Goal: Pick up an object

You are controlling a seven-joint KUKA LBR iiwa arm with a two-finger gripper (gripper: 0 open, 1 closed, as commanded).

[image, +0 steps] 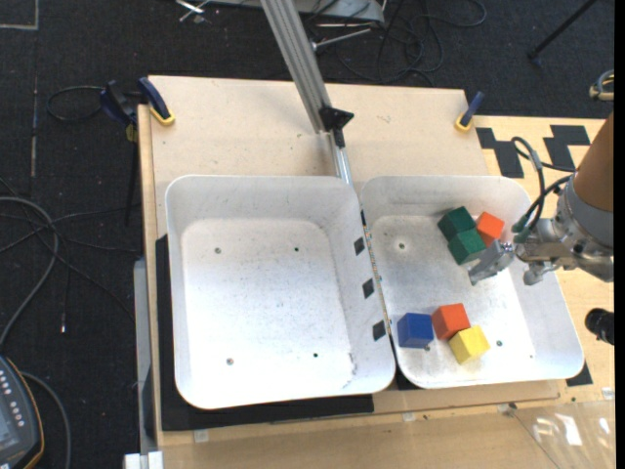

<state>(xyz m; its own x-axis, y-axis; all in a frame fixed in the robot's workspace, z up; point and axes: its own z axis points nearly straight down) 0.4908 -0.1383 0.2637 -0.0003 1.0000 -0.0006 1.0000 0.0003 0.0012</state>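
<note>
Camera view shows our gripper (506,264) open and holding nothing inside the right bin (547,360), with the green block (461,234) just up-left of it, touching the small orange block (490,226).

The bench (244,125) has a light wooden top, with a yellow clamp (156,106) at its far-left corner and another clamp (469,112) at the far right. A metal rail (293,47) slants down from the top edge to a black bracket (335,120). Cables (59,262) (dark, looped) lie on the black floor (68,27) left of the bench.
</note>
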